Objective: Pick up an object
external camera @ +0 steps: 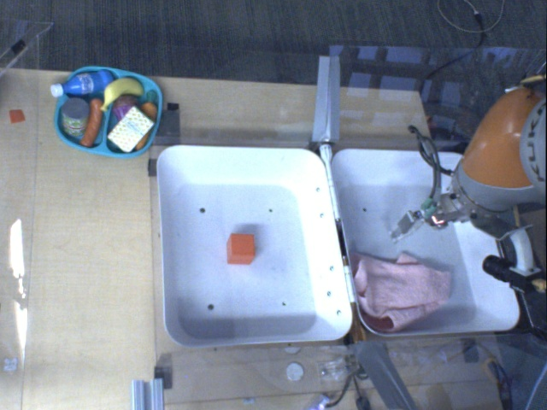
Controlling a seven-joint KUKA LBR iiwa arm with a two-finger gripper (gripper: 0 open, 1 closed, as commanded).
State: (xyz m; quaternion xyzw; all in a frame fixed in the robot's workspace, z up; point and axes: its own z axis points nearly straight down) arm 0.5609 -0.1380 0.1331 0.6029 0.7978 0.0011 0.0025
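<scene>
Hovering over the right bin (479,186), just above the pink cloth (400,289), with the claw (408,223) seemingly spread and pinching nothing; still at the approach step, by the look of it. Needing next a short drop onto the cloth, or a long reach left to the orange block (242,248) sitting mid left bin (197,178).

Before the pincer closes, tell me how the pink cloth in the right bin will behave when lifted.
The pink cloth lies crumpled with soft folds, so it will probably hang limp and drape rather than hold its shape. It looks thin, so likely light. A pinch on one fold may lift only part of it, with the rest trailing along the right bin.
</scene>
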